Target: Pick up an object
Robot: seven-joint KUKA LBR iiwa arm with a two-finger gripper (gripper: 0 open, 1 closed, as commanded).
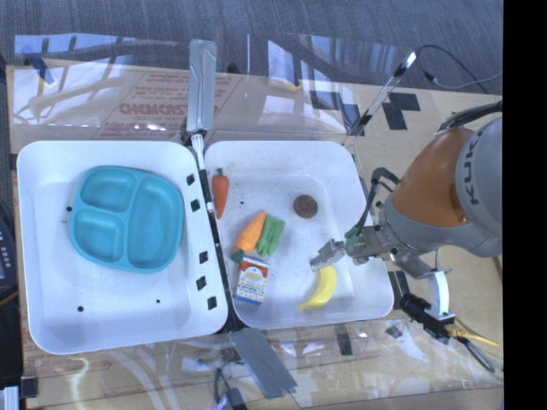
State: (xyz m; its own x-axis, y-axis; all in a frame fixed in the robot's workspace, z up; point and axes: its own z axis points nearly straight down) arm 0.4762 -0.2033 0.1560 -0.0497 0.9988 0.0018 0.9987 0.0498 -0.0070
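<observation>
1. Two white bins side by side on bench: left bin (38,254), right bin (342,165), black clips along shared wall.
2. Red print on clear sheet behind left bin, partly legible, approx "CHEMCAST" (154,108); "KU" visible on grey arm (479,186) at right, rest cut off.
3. Small carton (251,280) in right bin w/ orange-and-white label, text too small to read.
4. Left bin: blue divided plate (128,218), three compartments, nothing on it.
5. Right bin: carrot (220,191) against left wall; second orange carrot (251,231) touching green veg (273,235); brown round item (305,205) near centre; banana (320,288) at lower right.
6. Gripper (329,253) low in right bin, just above banana, near right wall; fingers spread apart, nothing between them.
7. Bench under clear plastic sheeting w/ glare and window reflections, grey tape strips at top and bottom of bin seam.
8. Dark ribbed floor beyond bench; cables at right.
</observation>
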